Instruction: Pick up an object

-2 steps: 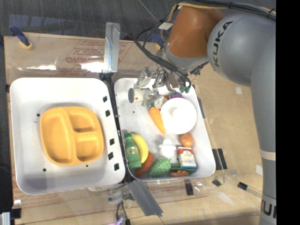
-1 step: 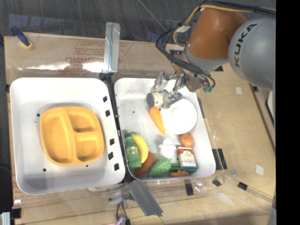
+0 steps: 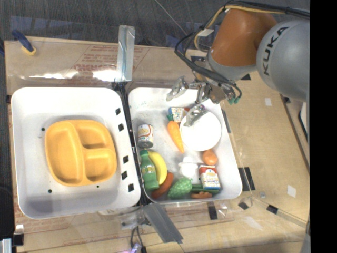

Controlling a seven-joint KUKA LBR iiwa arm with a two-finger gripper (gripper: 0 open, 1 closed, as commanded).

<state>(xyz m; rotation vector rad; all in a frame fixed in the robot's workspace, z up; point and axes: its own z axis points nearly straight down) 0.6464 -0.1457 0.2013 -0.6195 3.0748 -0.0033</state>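
Note:
My gripper (image 3: 186,103) hangs over the far end of the right bin (image 3: 231,162), open, with nothing between its fingers. One fingertip (image 3: 176,92) is near the bin's back wall. The other fingertip (image 3: 194,116) is above the rim of a white plate (image 3: 205,133). A small printed box (image 3: 177,113) lies just below the gripper, and an orange carrot (image 3: 175,136) lies beside the plate. Nearer the front are a can (image 3: 145,135), a green bottle (image 3: 148,170), a banana (image 3: 159,165), a small orange fruit (image 3: 210,157) and a red-topped carton (image 3: 210,178).
The left bin (image 3: 21,120) holds a yellow divided tray (image 3: 80,152). A green leafy toy (image 3: 180,187) and a red sausage (image 3: 163,186) crowd the right bin's front corner. A taped divider (image 3: 126,51) runs between the bins. The arm's grey and orange body (image 3: 247,33) rises at the upper right.

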